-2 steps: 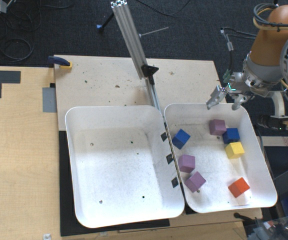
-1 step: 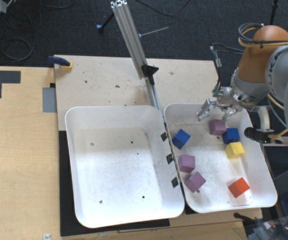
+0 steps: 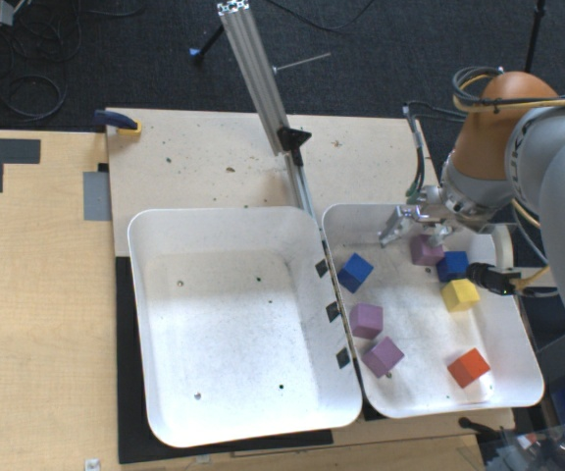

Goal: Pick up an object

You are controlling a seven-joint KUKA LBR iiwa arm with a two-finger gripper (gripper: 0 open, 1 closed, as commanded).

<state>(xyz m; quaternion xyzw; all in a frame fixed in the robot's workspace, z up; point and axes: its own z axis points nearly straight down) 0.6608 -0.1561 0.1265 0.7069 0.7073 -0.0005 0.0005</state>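
Note:
The right bin holds several small blocks. A purple block lies near the bin's back, touching a blue block, with a yellow block just in front of that. My gripper hangs at the back of the right bin, just behind and above the purple block, its fingers spread open with nothing between them. Further left lie another blue block and two purple blocks. An orange-red block sits near the front right corner.
The left bin is beside the right one, with small black clips along the shared wall. A slanted aluminium post rises behind the bins. The grey arm with its orange band comes in from the right.

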